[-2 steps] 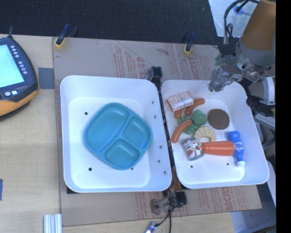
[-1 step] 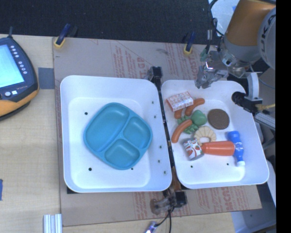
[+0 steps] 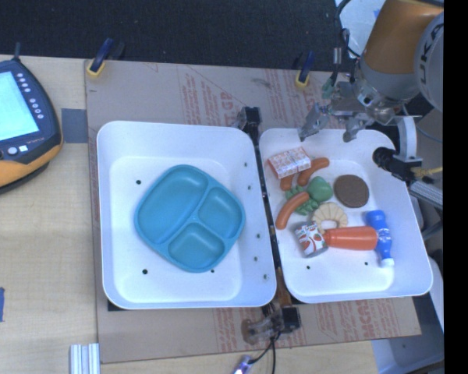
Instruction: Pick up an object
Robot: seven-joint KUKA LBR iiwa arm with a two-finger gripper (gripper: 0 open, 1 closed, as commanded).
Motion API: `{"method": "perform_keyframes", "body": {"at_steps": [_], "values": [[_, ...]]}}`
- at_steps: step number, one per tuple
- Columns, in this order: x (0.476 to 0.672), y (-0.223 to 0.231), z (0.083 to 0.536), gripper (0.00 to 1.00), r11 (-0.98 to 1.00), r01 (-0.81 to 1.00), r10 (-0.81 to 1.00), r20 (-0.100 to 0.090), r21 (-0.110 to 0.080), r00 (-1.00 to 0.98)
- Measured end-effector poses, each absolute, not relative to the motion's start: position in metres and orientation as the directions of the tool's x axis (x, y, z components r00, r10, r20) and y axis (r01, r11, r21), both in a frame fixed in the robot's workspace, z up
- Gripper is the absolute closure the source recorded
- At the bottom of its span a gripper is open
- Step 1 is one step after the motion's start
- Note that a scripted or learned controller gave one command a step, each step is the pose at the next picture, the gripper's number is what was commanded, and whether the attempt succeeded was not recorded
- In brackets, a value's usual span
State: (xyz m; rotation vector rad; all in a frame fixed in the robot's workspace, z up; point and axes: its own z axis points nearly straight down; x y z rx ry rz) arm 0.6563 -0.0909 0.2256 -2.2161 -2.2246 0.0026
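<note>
1. Objects for picking lie clustered in the right bin (image 3: 421, 287), all toward the bin's middle and its wall shared with the left bin (image 3: 113, 209).
2. A small red-and-white carton (image 3: 288, 162) sits at the top of the cluster; its print is too small to read.
3. Two orange-red sausages: one (image 3: 310, 170) just right of the carton, one (image 3: 291, 209) below it, nearest the shared wall.
4. A green toy vegetable (image 3: 319, 190) lies between the sausages.
5. A brown round disc (image 3: 351, 191) lies right of the green piece, apart from it.
6. A small red-and-white can (image 3: 311, 240) lies tilted at the low end of the cluster; its label is not legible.
7. An orange carrot-like piece (image 3: 351, 238) lies just right of the can, touching a blue-and-white bottle (image 3: 380, 234).
8. A pale round piece (image 3: 330, 216) sits above the carrot piece.
9. The gripper (image 3: 327, 129) hangs over the right bin's top edge, above the carton, fingers spread apart with nothing between them.
10. A blue divided plate (image 3: 189, 218) lies in the left bin.
11. A handheld control pendant (image 3: 12, 123) rests on the bench, left of the left bin; faint red print on the board under the bins is unreadable.
</note>
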Motion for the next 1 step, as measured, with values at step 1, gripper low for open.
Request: {"method": "perform_keyframes", "body": {"at_steps": [1], "values": [[0.6553,-0.1019,0.1375,0.00,0.004,1.000,1.000,-0.001,-0.007,-0.004]]}}
